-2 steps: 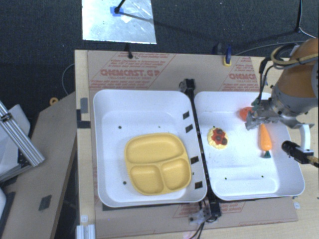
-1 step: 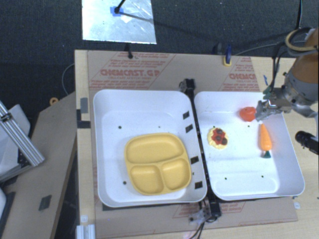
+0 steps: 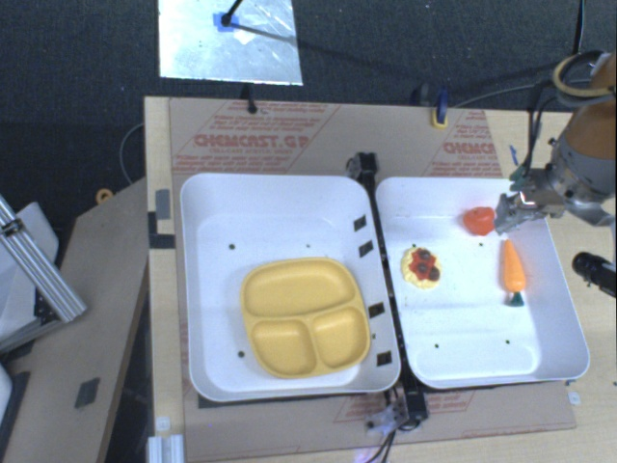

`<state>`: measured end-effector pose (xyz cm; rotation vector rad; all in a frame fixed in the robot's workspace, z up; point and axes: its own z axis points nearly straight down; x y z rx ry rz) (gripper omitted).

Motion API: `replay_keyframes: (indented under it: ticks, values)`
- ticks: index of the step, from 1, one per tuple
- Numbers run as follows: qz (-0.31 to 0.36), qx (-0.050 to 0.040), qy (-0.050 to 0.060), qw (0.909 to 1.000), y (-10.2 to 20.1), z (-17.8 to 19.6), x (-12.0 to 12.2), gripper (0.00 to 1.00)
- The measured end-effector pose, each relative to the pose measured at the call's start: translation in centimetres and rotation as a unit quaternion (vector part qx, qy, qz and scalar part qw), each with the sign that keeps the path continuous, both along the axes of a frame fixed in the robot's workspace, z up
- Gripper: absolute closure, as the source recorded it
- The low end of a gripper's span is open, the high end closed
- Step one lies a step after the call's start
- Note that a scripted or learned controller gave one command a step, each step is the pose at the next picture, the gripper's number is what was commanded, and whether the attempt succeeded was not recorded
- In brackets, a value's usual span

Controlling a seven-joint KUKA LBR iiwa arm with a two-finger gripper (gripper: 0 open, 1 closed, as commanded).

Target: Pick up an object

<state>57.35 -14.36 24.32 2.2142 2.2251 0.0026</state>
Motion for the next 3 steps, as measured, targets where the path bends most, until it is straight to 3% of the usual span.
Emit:
replay_keyframes:
  ticks: [2,3]
  values:
    - [0.003,0.0014,0.000,1.0000,12.3,0.2,2.7,1.00]
    - [0.003,0.0009,0.000,1.0000,16.8,-1.2,4.3,1.00]
